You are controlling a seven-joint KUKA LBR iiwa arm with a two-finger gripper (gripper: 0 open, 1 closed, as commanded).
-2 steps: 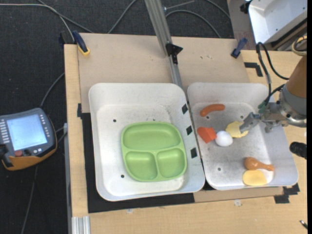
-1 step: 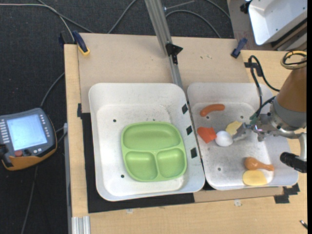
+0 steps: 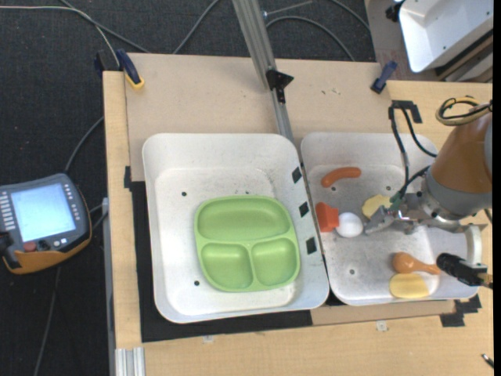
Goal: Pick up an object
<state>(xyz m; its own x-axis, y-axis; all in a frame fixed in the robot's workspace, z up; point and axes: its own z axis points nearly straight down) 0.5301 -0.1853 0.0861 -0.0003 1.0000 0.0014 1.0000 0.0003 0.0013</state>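
Several small objects lie in the right bin [image 3: 354, 279]: an orange sausage [image 3: 341, 176] at the back, a red-orange block [image 3: 326, 215] by the left wall, a white ball [image 3: 349, 225] beside it, and a pale yellow piece [image 3: 376, 204]. An orange pear-shaped object [image 3: 411, 263] and a yellow lump [image 3: 410, 287] rest at the front right. My gripper [image 3: 379, 221] reaches in from the right and hangs low over the bin's middle. It sits just right of the white ball and partly covers the pale yellow piece. Nothing is visibly held.
The left bin [image 3: 172, 171] holds a green divided plate [image 3: 205, 210]. A slanted metal pole [image 3: 258, 37] runs down to the gap between the bins. Black cables [image 3: 399, 143] loop above the right bin. A teach pendant [image 3: 39, 222] lies on the floor at left.
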